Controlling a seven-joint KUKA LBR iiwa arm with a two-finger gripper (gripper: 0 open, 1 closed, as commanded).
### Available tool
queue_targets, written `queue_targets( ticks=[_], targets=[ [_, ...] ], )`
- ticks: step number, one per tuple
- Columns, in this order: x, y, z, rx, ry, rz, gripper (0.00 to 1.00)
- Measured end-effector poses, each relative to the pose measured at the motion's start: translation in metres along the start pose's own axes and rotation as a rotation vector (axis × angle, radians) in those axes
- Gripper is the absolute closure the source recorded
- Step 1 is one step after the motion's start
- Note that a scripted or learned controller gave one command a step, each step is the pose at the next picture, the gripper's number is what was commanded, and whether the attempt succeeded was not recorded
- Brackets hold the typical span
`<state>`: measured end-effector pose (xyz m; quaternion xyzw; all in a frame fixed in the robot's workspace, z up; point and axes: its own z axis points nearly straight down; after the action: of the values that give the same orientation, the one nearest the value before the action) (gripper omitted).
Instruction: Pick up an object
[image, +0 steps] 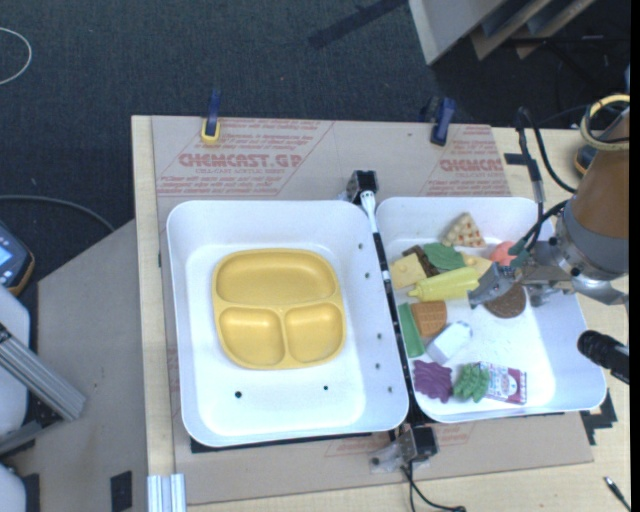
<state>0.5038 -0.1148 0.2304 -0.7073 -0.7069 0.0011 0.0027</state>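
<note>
The right bin (560, 350) holds several toy foods: a tan cracker (463, 232), a yellow cheese wedge (405, 272), a yellow corn cob (445, 287), a white block (452, 340), a purple grape bunch (433, 380), a green broccoli piece (470, 381) and a pink-and-white packet (506, 385). My gripper (508, 287) hangs low over the bin's upper middle. It is directly above a brown round piece (507, 305), which it partly hides. A small orange-red piece (503, 253) lies just behind the gripper.
The left bin (190, 330) carries a yellow three-compartment plate (278, 305). A black divider clamp (362, 186) sits between the bins at the back. The arm's orange band (612, 195) and cables stand over the right bin's far right edge. A black knob (605, 352) juts in at the right.
</note>
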Motion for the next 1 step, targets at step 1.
queue_targets(
  ticks=[1],
  targets=[
    [0.0041,-0.0042,0.0628,0.003,0.001,0.0,0.0]
  ],
)
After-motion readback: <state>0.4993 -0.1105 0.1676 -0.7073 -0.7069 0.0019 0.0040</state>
